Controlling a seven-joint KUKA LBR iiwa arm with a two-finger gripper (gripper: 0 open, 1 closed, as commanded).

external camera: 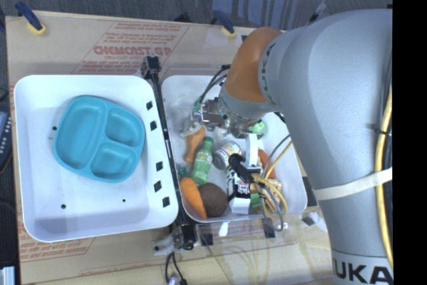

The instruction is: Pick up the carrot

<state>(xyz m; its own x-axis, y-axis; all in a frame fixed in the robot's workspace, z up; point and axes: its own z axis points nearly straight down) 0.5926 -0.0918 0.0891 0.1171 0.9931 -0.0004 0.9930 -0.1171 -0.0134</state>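
Note:
An orange carrot (pixel 192 193) lies near the front left corner of the right bin (pixel 175 91), beside a brown round object (pixel 213 200). A second slim orange piece (pixel 194 143) lies further back, tilted, against a green bottle (pixel 202 165). My gripper (pixel 202 117) hangs low in the right bin, just above the upper end of that slim orange piece. The wrist and cables hide its tips, and nothing can be seen held in it.
The right bin also holds a metal can (pixel 227 155), a dark bottle (pixel 238 182), yellow-orange items (pixel 270 187) and a green item (pixel 257 125). A blue divided plate (pixel 99 137) lies in the left bin (pixel 40 210). The big grey arm covers the right bin's far side.

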